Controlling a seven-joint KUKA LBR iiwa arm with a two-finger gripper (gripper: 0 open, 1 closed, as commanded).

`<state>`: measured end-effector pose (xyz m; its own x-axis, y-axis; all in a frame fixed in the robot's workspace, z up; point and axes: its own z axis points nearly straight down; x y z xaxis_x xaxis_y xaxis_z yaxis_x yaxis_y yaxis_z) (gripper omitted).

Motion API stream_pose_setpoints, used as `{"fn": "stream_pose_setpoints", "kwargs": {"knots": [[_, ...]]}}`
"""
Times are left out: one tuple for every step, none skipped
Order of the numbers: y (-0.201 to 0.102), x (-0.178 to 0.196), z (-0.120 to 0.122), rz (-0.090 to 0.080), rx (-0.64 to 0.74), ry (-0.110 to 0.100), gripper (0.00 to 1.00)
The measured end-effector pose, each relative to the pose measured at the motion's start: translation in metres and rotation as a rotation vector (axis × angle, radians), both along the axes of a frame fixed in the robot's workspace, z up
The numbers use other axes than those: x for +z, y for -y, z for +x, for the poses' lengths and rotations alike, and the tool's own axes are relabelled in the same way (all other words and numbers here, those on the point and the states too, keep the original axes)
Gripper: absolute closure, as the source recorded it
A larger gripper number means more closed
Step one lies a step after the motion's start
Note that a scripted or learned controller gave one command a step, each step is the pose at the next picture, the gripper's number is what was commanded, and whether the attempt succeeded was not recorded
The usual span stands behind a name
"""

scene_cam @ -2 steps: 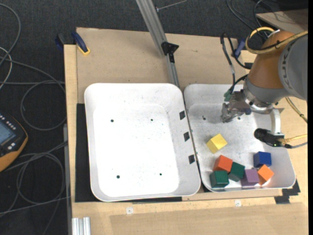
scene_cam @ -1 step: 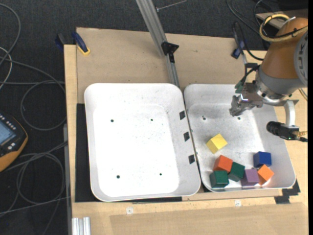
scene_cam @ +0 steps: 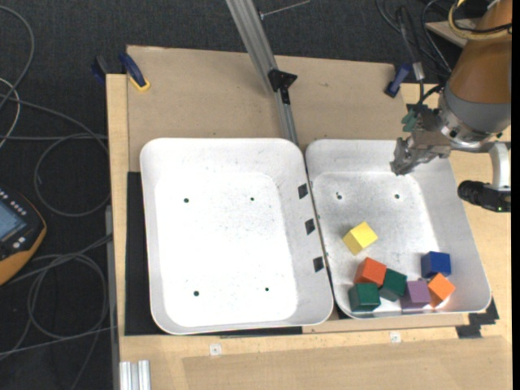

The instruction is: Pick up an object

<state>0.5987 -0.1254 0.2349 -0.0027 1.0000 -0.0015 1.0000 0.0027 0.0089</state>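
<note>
The arm (scene_cam: 479,63) comes in from the upper right of the camera view, its broad orange band sitting above the grey wrist. The wrist angles down and to the left, ending in the dark gripper (scene_cam: 404,162), which points downward. Its tip looks small and dark from this angle, and nothing can be seen gripped in it.

A robotics lab. A plywood tabletop (scene_cam: 211,80) carries two white bins (scene_cam: 219,234), held by blue clamps (scene_cam: 134,70) at the frame's top. Loose black cables (scene_cam: 49,145) sprawl over dark carpet at left, beside an orange-edged handheld controller (scene_cam: 16,230). A metal pole (scene_cam: 256,39) rises at top centre.
</note>
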Motion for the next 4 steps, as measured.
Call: {"fn": "stream_pose_setpoints", "kwargs": {"knots": [[0.0, 0.055, 0.002, 0.0, 0.0, -0.001, 1.0], [-0.054, 0.058, -0.003, 0.004, 0.004, -0.009, 1.0], [-0.103, 0.042, -0.003, 0.004, 0.004, -0.011, 1.0], [-0.151, 0.036, -0.023, 0.004, 0.004, -0.012, 1.0]]}}
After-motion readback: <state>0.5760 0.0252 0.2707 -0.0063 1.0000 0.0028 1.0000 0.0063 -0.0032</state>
